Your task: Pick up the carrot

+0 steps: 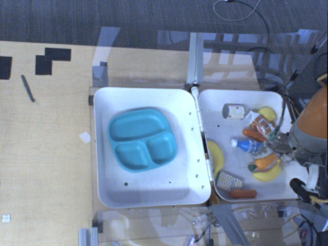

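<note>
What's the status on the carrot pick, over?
Gripper low in right bin, fingers unclear. Carrot just below it, resting on banana. Water bottle and snack packet crowd close.

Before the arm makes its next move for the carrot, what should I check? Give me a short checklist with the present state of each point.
1. Carrot in the right bin: ok.
2. Tool near the carrot: ok, just beside its upper right end.
3. Carrot between the fingers: cannot tell.
4. Carrot free of neighbours: not ok, it lies on a yellow banana.
5. Blue bottle apart from the carrot: ok, but close.
6. Blue tray out of the way: ok, in the left bin.
</note>
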Tool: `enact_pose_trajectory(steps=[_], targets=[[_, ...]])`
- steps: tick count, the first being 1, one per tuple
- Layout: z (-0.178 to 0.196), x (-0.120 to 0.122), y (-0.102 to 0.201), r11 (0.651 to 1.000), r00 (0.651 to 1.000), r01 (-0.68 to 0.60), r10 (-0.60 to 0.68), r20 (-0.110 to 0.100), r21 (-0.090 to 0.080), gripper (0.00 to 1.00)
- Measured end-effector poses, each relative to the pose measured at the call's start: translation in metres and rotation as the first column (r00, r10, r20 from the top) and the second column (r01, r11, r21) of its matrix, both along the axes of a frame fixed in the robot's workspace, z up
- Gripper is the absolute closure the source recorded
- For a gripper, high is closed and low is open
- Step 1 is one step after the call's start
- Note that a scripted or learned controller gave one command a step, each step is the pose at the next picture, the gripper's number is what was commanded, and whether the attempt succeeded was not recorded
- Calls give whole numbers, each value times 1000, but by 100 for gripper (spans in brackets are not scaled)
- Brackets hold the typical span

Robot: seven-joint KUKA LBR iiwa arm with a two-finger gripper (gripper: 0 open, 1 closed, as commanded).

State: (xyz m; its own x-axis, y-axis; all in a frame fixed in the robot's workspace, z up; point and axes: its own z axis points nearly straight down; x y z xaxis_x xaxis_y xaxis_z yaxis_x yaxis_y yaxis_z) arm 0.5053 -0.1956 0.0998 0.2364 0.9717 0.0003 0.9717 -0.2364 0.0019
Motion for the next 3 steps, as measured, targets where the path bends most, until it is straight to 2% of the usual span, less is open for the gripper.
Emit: enact_pose_trajectory(steps=[1,2,3], targets=[[-10,-13,-3,999,999,-47,47,12,-2,0],[1,-11,-3,999,999,-49,49,18,-5,100],[73,47,35,997,997,-79,79,2,-1,100]])
